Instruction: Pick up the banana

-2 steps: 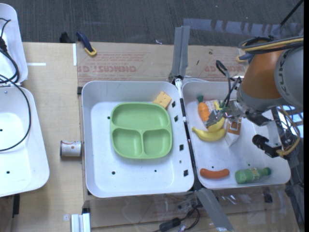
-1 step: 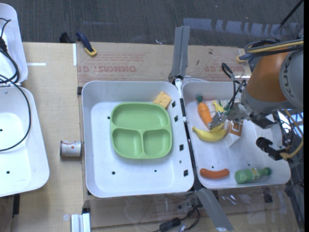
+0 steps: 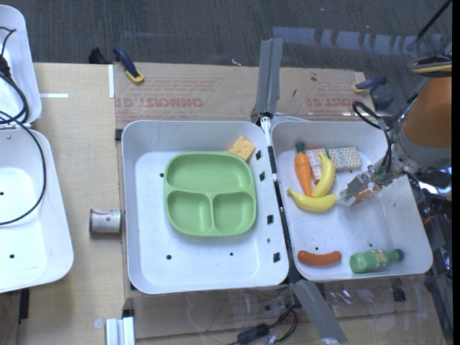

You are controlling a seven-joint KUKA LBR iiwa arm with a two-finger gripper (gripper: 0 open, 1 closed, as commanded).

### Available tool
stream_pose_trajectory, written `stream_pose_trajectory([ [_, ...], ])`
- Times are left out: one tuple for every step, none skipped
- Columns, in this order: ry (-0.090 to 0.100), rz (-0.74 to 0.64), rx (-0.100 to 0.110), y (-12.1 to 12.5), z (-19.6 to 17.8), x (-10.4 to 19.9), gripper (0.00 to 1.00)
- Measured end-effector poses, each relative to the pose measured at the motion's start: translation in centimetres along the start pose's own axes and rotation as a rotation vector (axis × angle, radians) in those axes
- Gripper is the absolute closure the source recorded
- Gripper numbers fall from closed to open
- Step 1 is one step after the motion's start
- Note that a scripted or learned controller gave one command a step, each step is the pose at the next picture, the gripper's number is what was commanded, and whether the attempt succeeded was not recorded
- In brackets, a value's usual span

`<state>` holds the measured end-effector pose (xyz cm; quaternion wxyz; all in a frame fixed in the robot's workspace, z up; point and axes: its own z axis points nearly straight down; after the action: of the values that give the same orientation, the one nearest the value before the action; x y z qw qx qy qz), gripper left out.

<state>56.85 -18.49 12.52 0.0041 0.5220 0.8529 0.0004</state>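
One "CHEMGRIP"-like mirrored print on cardboard (image 3: pixel 188 92) behind banana (image 3: pixel 314 201).

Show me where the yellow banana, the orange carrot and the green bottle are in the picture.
yellow curved banana (image 3: pixel 314 201): camera view, middle of its lower curve.
orange toy carrot (image 3: pixel 303 172): camera view, middle of its body.
green plastic bottle (image 3: pixel 370 261): camera view, its lying body.

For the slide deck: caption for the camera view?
Gripper poised right of the banana in the right bin; green plate in the left bin.
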Motion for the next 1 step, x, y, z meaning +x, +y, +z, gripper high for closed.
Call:
stream_pose_trajectory([
  [0.002, -0.029, -0.001, 6.14, 3.05, 5.90, 0.00],
])
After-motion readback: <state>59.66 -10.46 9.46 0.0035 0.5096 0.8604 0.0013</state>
